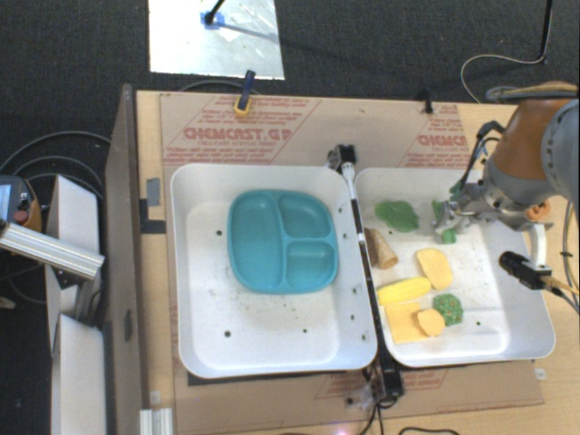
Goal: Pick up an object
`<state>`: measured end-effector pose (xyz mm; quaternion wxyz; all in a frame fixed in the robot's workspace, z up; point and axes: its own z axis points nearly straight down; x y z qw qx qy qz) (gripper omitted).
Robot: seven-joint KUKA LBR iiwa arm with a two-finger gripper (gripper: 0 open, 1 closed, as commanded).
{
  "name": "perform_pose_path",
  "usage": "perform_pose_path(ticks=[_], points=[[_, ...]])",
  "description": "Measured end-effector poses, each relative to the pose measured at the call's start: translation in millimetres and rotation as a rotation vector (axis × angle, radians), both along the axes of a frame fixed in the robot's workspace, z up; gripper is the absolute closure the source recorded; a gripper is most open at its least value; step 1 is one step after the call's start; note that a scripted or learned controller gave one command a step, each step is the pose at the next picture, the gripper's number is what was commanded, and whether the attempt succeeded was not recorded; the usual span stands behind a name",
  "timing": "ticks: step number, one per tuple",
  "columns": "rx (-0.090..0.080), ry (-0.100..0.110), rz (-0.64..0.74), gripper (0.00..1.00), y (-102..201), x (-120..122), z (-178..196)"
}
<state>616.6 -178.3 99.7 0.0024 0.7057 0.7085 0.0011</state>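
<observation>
Seen from above at a slant, the bench (pixel 272 120) carried two shallow white bins side by side. The left bin (pixel 204 270) held a teal divided plate (pixel 282 242), lying flat near its middle, with three compartments showing.

The right bin (pixel 517 320) held the loose pieces. A leafy green piece (pixel 397 214) lay near its upper left. A tan cork-like piece (pixel 380 248) sat just beside the divider between the bins. A yellow banana-shaped piece (pixel 403 290) lay below it, touching or nearly touching a flat yellow slab (pixel 402 324) nearer the front edge. A small orange-yellow piece (pixel 430 322) rested on that slab, just beside a green broccoli-like piece (pixel 448 309). A pale yellow oval piece (pixel 435 267) lay between the banana shape and the middle of the bin.

The arm (pixel 535 157) came in from the right, its orange band above the wrist over the bin's upper right part. The claw (pixel 446 220) was low over the bin's upper middle, close to the right of the leafy green piece. A small green thing (pixel 447 235) sat at its tips, but whether it was gripped or merely lying beneath them could not be told, nor how wide the claw stood. A black part (pixel 521 269) with a cable hung near the bin's right wall.
</observation>
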Motion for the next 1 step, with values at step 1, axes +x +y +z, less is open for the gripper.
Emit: perform_pose_path(ticks=[1], points=[[0.007,-0.007,0.013,1.00,122.4,9.7,91.0]])
